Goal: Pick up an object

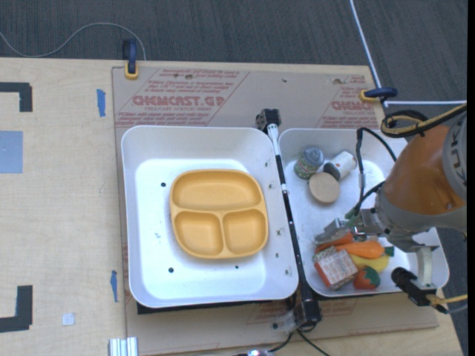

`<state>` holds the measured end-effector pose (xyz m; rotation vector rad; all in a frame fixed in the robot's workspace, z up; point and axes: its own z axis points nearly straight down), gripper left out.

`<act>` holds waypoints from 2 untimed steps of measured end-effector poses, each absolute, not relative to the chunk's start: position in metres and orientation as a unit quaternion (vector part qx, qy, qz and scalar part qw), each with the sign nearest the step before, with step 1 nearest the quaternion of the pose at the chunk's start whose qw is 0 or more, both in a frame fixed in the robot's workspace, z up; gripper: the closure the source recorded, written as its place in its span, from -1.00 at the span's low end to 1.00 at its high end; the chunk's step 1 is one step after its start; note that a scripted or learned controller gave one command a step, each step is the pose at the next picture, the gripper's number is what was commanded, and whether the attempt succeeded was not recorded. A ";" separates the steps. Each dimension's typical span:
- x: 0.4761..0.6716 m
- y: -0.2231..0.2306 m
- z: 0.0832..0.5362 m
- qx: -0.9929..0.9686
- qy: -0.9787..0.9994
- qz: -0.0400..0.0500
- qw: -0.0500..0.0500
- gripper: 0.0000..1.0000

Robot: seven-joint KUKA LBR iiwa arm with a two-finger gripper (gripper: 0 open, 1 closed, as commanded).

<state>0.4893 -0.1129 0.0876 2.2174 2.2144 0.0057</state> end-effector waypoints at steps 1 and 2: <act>0.492 -0.118 0.100 0.709 0.705 0.003 0.012 1.00; 0.480 -0.032 0.185 0.707 0.708 0.001 0.000 1.00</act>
